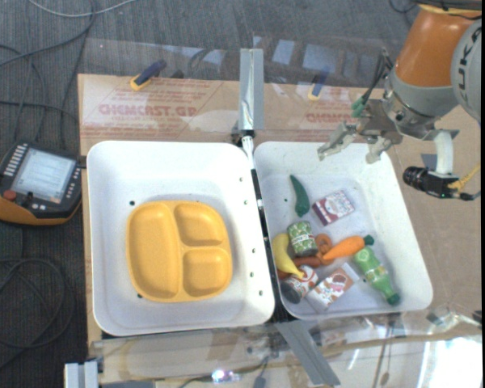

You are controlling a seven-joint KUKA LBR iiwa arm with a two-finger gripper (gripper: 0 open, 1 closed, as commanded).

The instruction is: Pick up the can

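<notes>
claw (357,145): spread open, holding nothing, over your right bin's (404,208) far rim | can (301,238): hemmed by banana (284,257), carrot (343,249)

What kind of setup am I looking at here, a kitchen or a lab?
Most likely a robot lab test bench, not a kitchen: two white bins on cardboard, toy food like a carrot, and a teach pendant with cables on carpet.
</notes>
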